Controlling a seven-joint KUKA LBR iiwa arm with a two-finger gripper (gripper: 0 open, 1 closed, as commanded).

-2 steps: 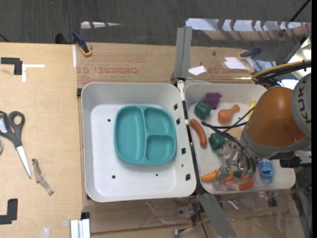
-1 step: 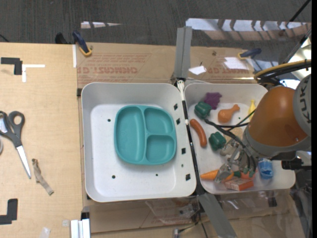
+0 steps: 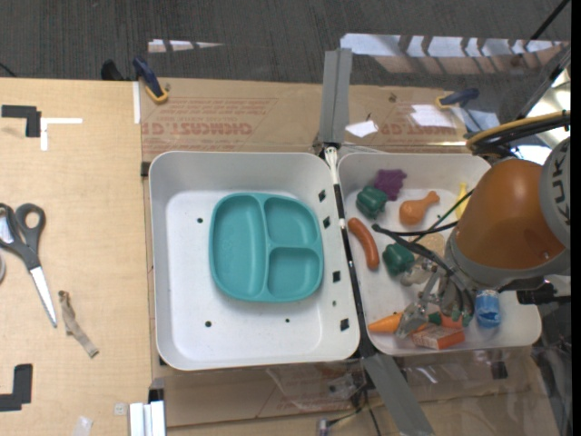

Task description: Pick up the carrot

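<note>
Two white bins sit side by side, and the work is all in the right bin (image 3: 508,334), where the carrot (image 3: 385,323) lies near the front left corner, its orange body resting on the bin floor with the tip pointing left. The gripper (image 3: 427,314) is low over the clutter just to the right of the carrot, among a reddish-orange packet (image 3: 439,338) and a small blue item (image 3: 487,309). Cables and the arm's orange band hide much of the tool, so whether its jaws are spread or clenched cannot be told, and nothing can be seen caught between them. The carrot looks to be lying free on the bin, not lifted, so the pick seems not yet done. What remains, by this judgement, is to get a sure grip on the carrot and raise it clear of the neighbouring toys. The left bin (image 3: 172,243) holds a teal divided plate (image 3: 267,246), apart from the action.
</note>
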